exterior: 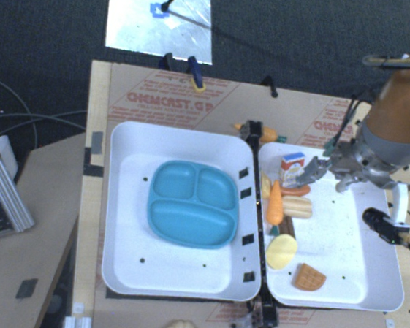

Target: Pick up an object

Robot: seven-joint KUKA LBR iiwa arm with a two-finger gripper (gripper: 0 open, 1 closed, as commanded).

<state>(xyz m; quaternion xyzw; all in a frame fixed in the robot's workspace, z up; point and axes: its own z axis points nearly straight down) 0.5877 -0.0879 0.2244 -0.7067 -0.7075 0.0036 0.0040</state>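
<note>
While my gripper (pixel 314 172) hovers just right of the small carton (pixel 291 166), its fingers parted and holding nothing, the toy food lies packed along the right bin (pixel 367 288)'s left wall. A closing pinch could slip off the smooth, tapered carrot (pixel 276 202) below the carton, or nudge the boxy carton instead.

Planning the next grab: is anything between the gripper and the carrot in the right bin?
Nothing visible blocks it. The gripper hangs over the right bin, just beside the small carton. The carrot lies below and to the left, with a sausage touching its side.
</note>
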